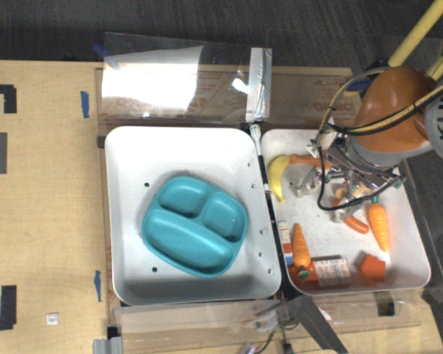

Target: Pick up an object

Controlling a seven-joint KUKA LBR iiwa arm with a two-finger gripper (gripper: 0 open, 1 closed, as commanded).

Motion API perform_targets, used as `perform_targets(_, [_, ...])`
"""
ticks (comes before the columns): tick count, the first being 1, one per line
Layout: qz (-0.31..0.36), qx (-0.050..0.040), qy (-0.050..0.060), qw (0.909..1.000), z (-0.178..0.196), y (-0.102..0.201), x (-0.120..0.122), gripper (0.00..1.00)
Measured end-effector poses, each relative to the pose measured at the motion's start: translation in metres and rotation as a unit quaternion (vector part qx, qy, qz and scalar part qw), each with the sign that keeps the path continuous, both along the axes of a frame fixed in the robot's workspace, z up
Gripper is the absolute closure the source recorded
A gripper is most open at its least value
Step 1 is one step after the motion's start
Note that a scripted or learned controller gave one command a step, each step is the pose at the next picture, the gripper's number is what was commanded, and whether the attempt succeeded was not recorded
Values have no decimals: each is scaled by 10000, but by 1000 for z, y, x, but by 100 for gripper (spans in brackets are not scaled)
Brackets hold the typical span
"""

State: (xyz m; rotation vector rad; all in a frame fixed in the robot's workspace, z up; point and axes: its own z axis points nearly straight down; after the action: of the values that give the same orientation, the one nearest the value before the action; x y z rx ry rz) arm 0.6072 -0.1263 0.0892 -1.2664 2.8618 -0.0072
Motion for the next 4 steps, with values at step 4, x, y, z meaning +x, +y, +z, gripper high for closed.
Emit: perform_targets(4, [-17, -6, -9, 10000, 0, -31, -118, 0])
